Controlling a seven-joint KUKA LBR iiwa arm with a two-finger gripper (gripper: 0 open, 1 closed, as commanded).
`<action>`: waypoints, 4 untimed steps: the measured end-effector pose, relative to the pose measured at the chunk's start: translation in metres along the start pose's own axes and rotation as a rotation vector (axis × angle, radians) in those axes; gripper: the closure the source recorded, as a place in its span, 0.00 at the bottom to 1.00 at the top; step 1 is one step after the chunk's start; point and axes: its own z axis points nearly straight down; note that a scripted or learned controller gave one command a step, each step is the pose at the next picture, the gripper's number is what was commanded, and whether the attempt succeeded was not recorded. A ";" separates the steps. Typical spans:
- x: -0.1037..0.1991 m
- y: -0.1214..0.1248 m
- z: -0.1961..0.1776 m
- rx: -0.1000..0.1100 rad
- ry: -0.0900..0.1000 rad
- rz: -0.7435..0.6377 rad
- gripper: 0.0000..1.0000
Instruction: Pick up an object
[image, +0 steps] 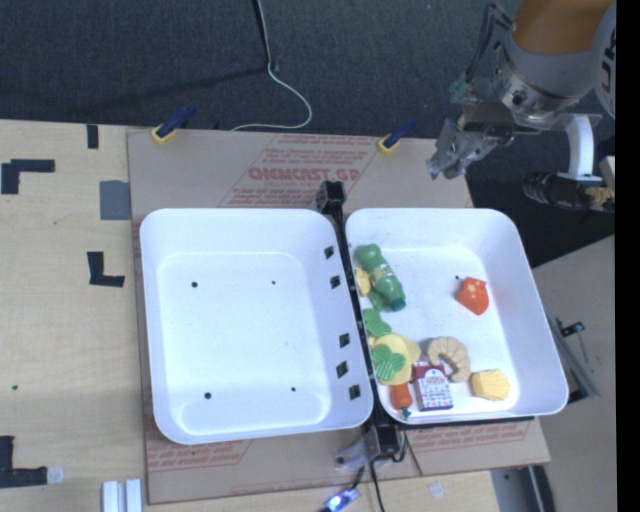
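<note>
While the gripper (455, 160) hangs above the far edge of the right bin (520, 255), everything it could pick lies below and toward the near side of it, none of it under the tool. Whether it is released or clenched I cannot tell; the tip is small, dark and blurred, and nothing shows in it.

Closest is the red strawberry-like toy (473, 295), a small glossy lump lying alone on bare white plastic, down and slightly to the right. It looks the easiest target, with room on every side.

Down and to the left lies the green vegetable toy (378, 275), elongated, its long axis running roughly from the far side to the near side along the wall shared with the left bin (240, 330).

Farther off, in the near corner, sits a crowded cluster: a yellow-green disc (390, 357), a tan ridged croissant (449, 355), a flat red carton (432, 388) and a yellow wedge (489, 384), some touching. Both bins rest on a cardboard sheet (290, 170) over the surface.
</note>
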 end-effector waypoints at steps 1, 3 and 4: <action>0.088 0.032 -0.039 -0.001 0.001 -0.001 1.00; 0.216 0.022 -0.152 0.001 -0.001 0.004 1.00; 0.252 0.020 -0.150 0.004 -0.001 0.004 1.00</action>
